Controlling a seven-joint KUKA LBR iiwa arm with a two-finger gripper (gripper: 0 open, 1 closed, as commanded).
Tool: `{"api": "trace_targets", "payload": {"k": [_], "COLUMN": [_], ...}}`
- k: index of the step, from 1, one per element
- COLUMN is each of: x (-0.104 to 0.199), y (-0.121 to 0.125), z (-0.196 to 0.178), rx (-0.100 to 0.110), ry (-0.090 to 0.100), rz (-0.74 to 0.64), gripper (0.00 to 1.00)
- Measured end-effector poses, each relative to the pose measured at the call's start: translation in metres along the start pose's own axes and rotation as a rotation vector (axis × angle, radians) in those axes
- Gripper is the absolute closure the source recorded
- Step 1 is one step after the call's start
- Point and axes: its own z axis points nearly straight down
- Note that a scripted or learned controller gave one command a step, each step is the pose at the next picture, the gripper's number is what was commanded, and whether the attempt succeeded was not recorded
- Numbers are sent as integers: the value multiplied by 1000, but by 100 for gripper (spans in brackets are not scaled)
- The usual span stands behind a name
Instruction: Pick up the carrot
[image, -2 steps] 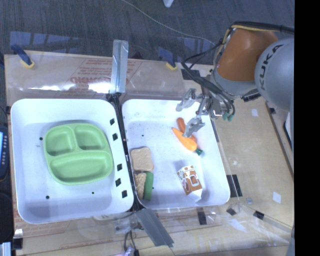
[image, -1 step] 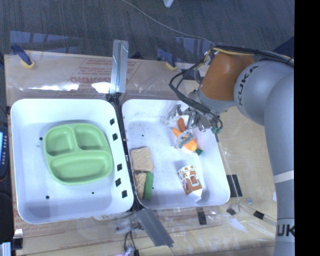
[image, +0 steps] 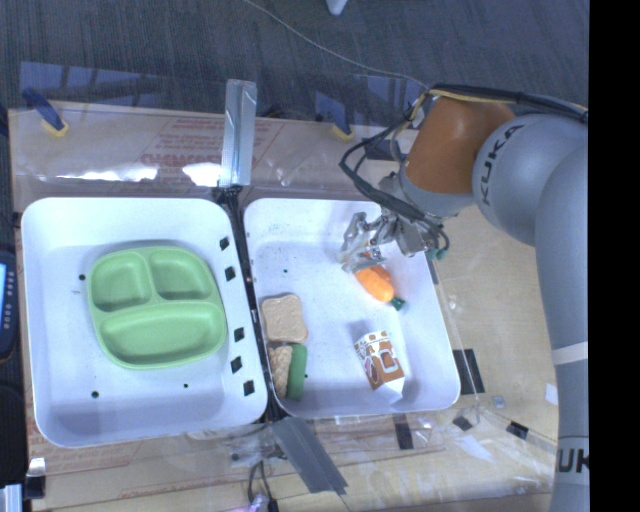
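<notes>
Gripper (image: 368, 243) poised just above carrot (image: 377, 284), finger state indiscernible, carrot lying diagonally, green end toward lower right, "KUKA" lettering on arm (image: 530, 160).

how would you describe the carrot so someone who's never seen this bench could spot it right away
Look in the right-hand white bin, toward its upper right part, just below the gripper. The carrot lies there with a green tip at its lower right end. It is the only bright orange thing; the bread slice and carton nearby are duller.
</notes>
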Motion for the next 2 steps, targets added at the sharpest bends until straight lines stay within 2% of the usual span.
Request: {"api": "trace_targets", "payload": {"k": [1,2], "x": [-2,-22], "y": [1,64], "z": [-12,-135], "rx": [2,1], "ry": [-5,-6], "rz": [-5,14], "gripper": [100,100]}}
